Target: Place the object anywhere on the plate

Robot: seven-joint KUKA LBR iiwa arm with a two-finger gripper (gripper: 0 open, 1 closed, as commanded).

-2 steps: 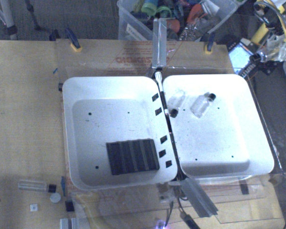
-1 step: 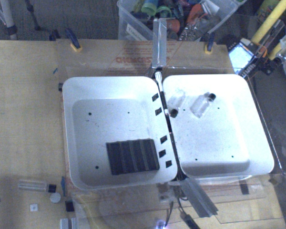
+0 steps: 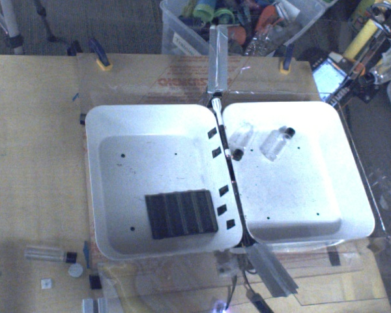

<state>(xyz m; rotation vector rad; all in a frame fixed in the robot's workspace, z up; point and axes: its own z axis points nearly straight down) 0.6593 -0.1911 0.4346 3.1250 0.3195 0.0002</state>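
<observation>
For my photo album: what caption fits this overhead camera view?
Two white bins: a dark ridged plate left, two clear bottles right.

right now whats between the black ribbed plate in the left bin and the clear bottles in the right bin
In the camera view, the divider where the two bins' rims meet, with its black tabs, lies between the black ribbed plate and the clear bottles; the rest is bare white bin floor.

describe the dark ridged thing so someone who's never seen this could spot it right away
Start at the two white bins side by side and take the left bin. Near its front wall, toward the divider between the bins, lies a flat black ridged plate. It is the sole dark, opaque rectangle in either bin; the small clear bottles in the right bin are see-through and rounded.
</observation>
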